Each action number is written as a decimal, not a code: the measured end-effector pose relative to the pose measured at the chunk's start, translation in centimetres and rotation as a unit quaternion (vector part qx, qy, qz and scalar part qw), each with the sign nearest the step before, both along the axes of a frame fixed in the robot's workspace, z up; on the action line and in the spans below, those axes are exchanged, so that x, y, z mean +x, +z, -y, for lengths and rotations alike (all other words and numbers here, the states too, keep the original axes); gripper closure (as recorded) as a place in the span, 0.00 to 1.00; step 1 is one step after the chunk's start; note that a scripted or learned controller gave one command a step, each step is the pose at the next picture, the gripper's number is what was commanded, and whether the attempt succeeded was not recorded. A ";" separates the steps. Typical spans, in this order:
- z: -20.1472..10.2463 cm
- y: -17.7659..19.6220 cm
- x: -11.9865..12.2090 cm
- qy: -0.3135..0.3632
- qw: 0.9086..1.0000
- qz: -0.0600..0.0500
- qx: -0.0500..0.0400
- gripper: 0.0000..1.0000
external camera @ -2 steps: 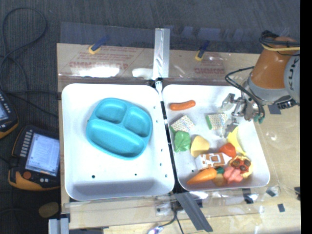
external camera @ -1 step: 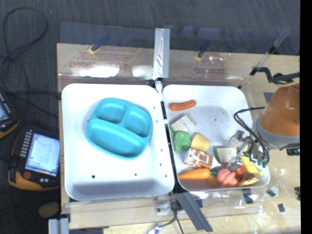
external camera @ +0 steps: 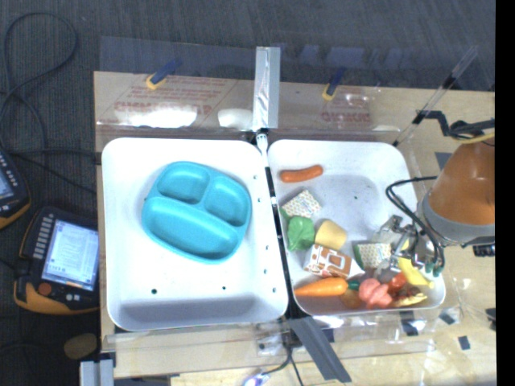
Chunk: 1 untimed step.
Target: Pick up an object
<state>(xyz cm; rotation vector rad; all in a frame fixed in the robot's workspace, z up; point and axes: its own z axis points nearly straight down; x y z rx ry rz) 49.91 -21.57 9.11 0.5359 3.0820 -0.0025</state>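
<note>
The claw (external camera: pixel 405 248) hangs low over the right-hand part of the right bin (external camera: pixel 366 155), under the orange band of the arm (external camera: pixel 465 193); its metal tip is a tangle of grey parts and dark cable, and whether it is spread or closed cannot be told, nor whether anything sits in it. It stands just above a cluster of toys: a pale patterned piece (external camera: pixel 372 254) touching or just beside it on the left, a yellow banana-like piece (external camera: pixel 414 273) just below it, and a pink lumpy toy (external camera: pixel 372 291) lower still.

Further left in the same bin lie a carrot (external camera: pixel 322 288) along the near wall, a small orange-and-white box (external camera: pixel 328 260), a yellow block (external camera: pixel 331 234), a green pepper (external camera: pixel 300 232) and a speckled wedge (external camera: pixel 301 205). A sausage (external camera: pixel 301 173) lies apart near the far wall (well clear of the pile).

The left bin (external camera: pixel 129 296) holds a blue divided plate (external camera: pixel 197 210), lying flat near its middle. Both bins sit side by side on the counter (external camera: pixel 113 95)
</note>
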 end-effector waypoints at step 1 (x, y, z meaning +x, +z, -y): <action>0.0 1.0 0.3 0.001 1.000 0.003 -0.002 1.00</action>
